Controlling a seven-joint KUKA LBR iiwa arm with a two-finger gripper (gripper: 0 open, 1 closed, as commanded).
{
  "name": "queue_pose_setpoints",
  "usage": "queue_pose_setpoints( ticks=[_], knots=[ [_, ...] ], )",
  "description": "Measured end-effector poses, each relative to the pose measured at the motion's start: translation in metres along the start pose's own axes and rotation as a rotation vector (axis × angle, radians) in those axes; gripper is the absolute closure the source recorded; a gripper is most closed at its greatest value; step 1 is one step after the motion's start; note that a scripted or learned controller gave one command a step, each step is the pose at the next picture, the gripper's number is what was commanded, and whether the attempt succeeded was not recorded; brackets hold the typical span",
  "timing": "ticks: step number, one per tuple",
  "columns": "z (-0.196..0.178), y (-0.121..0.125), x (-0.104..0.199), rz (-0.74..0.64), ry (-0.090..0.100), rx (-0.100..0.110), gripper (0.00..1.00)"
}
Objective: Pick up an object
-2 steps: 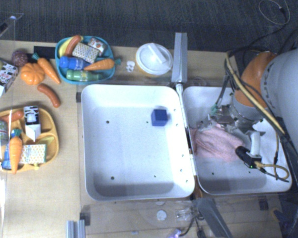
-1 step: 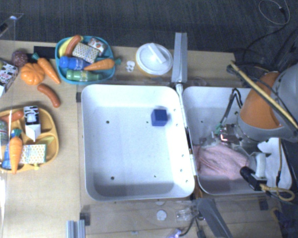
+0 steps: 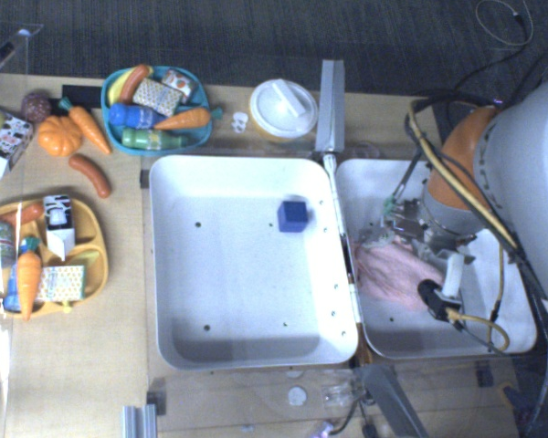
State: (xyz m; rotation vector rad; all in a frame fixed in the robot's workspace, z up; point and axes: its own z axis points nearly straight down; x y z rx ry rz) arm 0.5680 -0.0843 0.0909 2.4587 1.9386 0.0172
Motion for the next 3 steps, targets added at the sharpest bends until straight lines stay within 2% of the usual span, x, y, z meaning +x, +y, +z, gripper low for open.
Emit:
queue_pose_setpoints(
  ticks=[1, 2, 3],
  knots=[
    [-0.094, -0.002, 0.03, 0.248, -0.004, 0.013, 0.0],
    [-0.12, 0.036, 0.01, 0.13, -0.004, 0.013, 0.0],
    [-0.05, -0.05, -0.06, 0.176, -0.004, 0.017, 0.0]
  ],
)
